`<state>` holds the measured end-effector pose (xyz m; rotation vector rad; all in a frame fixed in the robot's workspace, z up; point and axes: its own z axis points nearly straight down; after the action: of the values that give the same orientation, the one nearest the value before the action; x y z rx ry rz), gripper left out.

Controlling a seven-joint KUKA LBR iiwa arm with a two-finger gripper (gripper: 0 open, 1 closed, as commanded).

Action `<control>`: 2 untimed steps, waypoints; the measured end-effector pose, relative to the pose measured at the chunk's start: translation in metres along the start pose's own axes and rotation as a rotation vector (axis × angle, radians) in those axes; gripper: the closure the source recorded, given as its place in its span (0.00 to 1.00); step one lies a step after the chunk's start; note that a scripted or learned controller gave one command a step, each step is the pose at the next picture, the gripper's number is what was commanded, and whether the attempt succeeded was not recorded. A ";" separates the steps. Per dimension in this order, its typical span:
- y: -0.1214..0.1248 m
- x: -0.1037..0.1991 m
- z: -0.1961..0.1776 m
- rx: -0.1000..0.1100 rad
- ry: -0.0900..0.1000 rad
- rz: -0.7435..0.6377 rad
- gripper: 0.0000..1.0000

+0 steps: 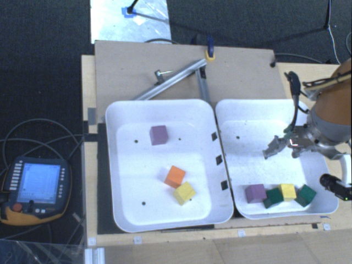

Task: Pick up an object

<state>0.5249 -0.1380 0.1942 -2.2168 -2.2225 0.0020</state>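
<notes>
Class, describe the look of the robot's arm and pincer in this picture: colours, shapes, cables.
The arm is rounded, with an orange section above a grey wrist ring. Black cables loop along its side. The pincer is grey metal with thin, pointed fingers. A small black cylinder juts out below the wrist.

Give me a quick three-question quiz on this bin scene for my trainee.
1. True or false: the two-finger gripper hangs over the right white bin.
2. How many blocks lie in the left white bin? A) two B) three C) four
3. Fill in: the orange cube touches the ____ cube.

Key:
1. True.
2. C: purple cube, orange, yellow and a small pale block behind the orange one.
3. Yellow.
</notes>
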 end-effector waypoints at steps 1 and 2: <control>-0.005 0.000 0.062 0.002 0.000 0.001 0.00; -0.003 -0.001 0.047 -0.007 -0.002 -0.002 1.00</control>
<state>0.5221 -0.1385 0.1469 -2.2184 -2.2295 -0.0036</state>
